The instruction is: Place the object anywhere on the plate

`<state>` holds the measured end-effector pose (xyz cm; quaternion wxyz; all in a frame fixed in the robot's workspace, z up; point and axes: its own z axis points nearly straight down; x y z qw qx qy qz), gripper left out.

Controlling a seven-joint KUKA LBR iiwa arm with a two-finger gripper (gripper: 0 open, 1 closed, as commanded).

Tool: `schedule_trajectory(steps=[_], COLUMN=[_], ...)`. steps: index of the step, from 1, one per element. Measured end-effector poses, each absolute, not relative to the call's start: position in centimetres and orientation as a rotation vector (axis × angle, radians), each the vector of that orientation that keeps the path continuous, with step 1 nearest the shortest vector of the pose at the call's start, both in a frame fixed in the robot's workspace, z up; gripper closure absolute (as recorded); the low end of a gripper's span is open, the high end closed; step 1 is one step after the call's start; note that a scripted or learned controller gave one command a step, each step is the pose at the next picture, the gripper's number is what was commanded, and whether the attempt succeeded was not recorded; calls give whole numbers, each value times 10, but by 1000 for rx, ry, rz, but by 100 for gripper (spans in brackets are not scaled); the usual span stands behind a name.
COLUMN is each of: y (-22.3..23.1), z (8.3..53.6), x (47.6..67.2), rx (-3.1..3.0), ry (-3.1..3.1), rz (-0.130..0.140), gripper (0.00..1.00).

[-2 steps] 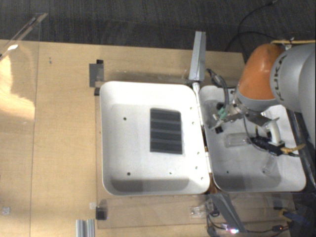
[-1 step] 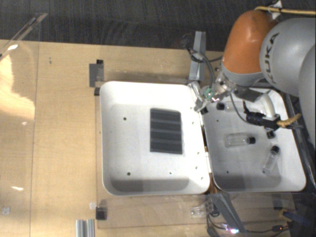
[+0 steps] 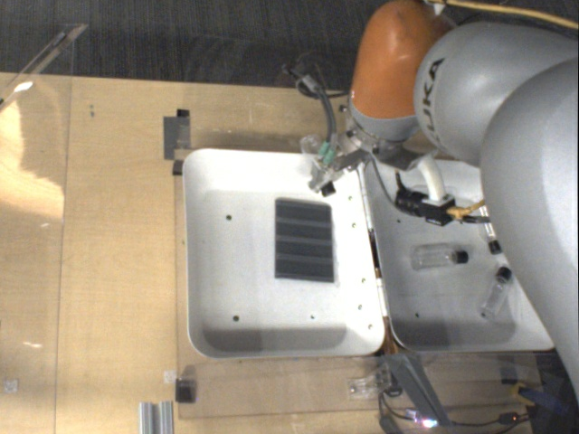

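Dark ribbed plate lies in your left bin, just below the pincer; you cannot tell its state from here.

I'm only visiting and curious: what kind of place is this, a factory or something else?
Probably a robotics lab test bench, not a factory: a grey arm with loose cabling reaches over two white bins on a plywood bench, with a dark ridged plate inside one.

- Left bin: floor open along its left and near edges; dark ridged plate sits mid-right.
- Arm overhangs the right bin's far edge.
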<state>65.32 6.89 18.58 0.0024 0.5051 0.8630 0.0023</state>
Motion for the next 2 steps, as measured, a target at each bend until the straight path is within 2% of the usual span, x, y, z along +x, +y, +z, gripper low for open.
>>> schedule_trajectory(steps=[1,2], y=[125,168], z=[230,222], x=[670,655], rx=[988,53], ry=[2973,3131], rz=[9,8], gripper=[100,100])
